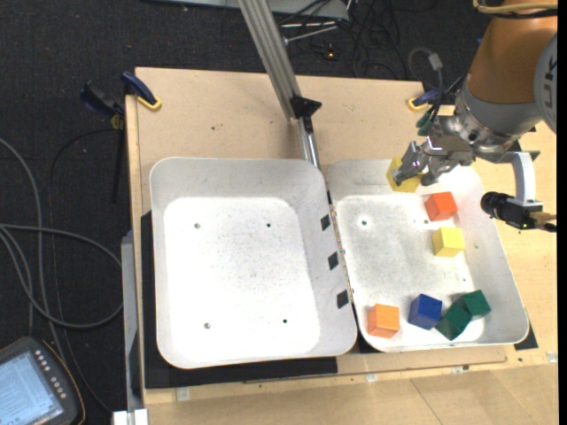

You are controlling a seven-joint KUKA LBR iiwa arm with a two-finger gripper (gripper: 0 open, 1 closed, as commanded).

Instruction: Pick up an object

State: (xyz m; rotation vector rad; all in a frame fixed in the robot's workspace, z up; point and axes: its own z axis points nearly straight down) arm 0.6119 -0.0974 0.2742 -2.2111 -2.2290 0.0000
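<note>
My gripper (413,173) hangs over the far edge of the right bin (390,264). A small yellow block (400,176) sits between its fingertips, partly hidden by the dark fingers, and looks lifted above the bin's rim. Loose in the same bin lie an orange-red block (440,206), a second yellow block (448,241), an orange block (384,320), a blue block (426,311) and two green blocks (466,314) touching each other near the front right corner.
The left bin (239,255) lies beside the right one, their rims meeting along a seam with black clips (335,259). A slanted metal pole (275,51) rises behind the bins. Clamps hold the board's far corners.
</note>
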